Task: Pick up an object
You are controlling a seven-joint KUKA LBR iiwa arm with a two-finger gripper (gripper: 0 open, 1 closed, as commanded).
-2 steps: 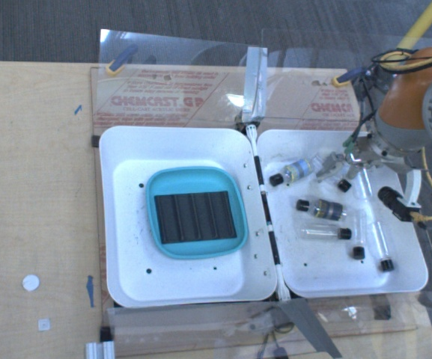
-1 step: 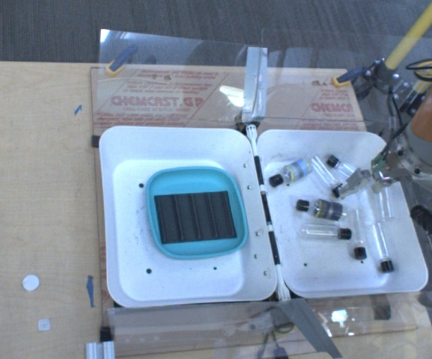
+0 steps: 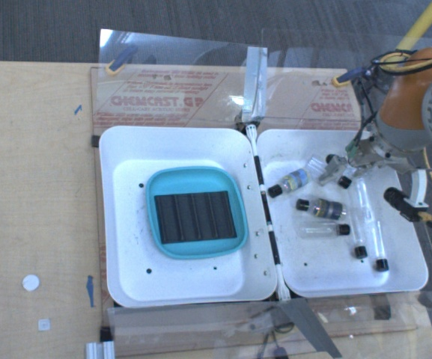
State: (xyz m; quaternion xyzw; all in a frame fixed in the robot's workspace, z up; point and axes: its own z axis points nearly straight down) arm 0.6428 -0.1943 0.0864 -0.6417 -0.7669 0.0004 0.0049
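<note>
Clear, black-capped plastic vials (image 3: 320,208) lie scattered in the glossy white right bin (image 3: 403,275); the claw's (image 3: 345,164) grip I cannot tell.

I am seeing the right bin (image 3: 395,275) crowded through its middle: small black-capped vials (image 3: 321,209) are lying scattered there, with two long clear tubes (image 3: 367,223) running down its right part. Its near left corner is lying bare. The arm (image 3: 414,99) is hanging over the far right corner, blocking it. In the left bin (image 3: 126,223), a teal tray (image 3: 195,212) is taking up the centre, leaving only a bare margin around it. A clear wall (image 3: 178,81) is standing behind both bins.
</note>
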